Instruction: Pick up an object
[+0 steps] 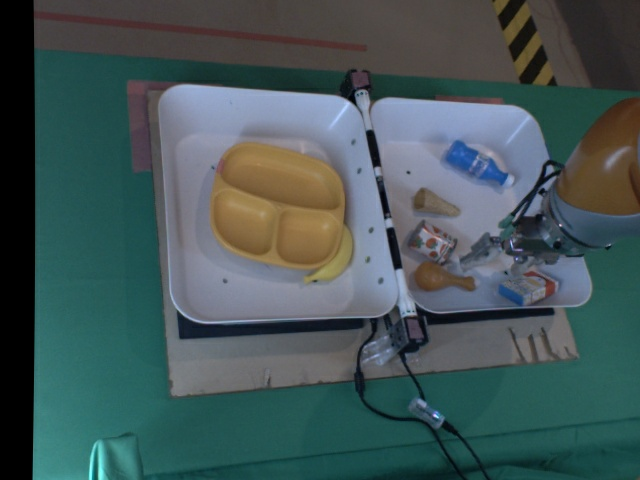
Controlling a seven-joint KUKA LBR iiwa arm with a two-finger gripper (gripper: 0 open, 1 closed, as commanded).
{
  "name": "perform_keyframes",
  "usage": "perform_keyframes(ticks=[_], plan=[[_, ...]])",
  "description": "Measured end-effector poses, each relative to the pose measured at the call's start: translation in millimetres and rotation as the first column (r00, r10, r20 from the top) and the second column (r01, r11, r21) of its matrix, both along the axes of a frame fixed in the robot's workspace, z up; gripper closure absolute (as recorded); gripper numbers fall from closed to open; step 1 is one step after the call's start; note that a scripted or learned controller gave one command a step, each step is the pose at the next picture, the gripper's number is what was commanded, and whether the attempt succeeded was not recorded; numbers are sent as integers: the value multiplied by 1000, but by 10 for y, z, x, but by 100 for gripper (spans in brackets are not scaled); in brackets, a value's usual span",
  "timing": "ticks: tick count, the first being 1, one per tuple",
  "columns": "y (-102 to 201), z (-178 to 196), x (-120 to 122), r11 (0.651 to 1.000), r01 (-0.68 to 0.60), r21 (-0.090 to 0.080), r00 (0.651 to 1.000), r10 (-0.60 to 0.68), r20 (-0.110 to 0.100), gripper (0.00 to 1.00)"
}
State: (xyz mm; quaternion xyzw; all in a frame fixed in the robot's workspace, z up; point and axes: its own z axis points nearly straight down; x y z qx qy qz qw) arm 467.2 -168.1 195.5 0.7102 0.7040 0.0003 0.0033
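Hovering low in the right bin (530, 128), the gripper (487, 249) spreads its fingers around nothing, between the chicken drumstick (443, 279) and a small carton (527, 288). Bare floor lies mid-bin; the printed can (431, 241)'s label is unreadable.

Tool (487, 251) over right bin (565, 183) near drumstick (443, 279), blue bottle (478, 162), yellow tray (278, 206) and banana (335, 261) in left bin (190, 138)

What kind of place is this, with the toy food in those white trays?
Probably a robot test bench in a lab or workshop. A robot arm reaches over two white bins on a green-covered bench, cables trail off the front, and yellow-black hazard tape marks the bare floor behind.
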Motion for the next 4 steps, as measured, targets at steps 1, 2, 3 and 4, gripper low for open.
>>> perform_keyframes(ticks=[1, 2, 3, 4], plan=[[-17, 137, 21, 1000, 7, -4, 1000, -7, 12, 100], [581, -70, 504, 1000, -2, -4, 1000, 2, 21, 100], [876, 897, 1236, 1000, -4, 0, 1000, 4, 8, 100], [873, 892, 1232, 1000, -3, 0, 1000, 3, 6, 0]])
